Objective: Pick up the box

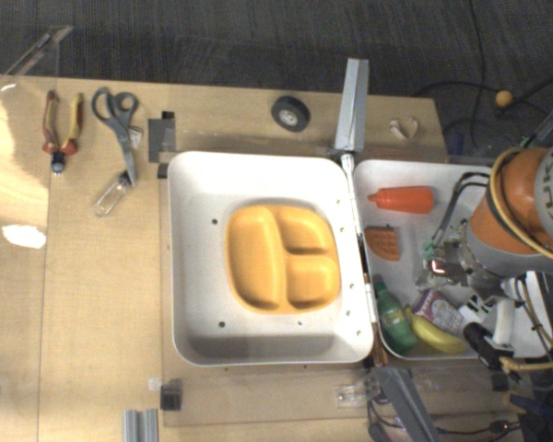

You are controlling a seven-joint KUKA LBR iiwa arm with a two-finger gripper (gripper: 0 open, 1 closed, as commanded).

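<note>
Several things crowded the claw (pixel 440 267) in the right bin (pixel 401 168), and that was the likely trouble: the box (pixel 440 309), apparently the purplish pack just below it, lay against a banana (pixel 435 333) and green bottle (pixel 393 319), so a descent might catch those instead. The arm (pixel 521 212) reached in from the right, wrist bent down. Whether the claw was apart or together could not be told.

I saw a yellow divided tray (pixel 283 255) lying in the left bin (pixel 194 247). At the upper left of the frame, pliers (pixel 59 129) and scissors (pixel 121 127) lay on the bench (pixel 83 320), and a tape roll (pixel 290 112) sat at top centre.
</note>
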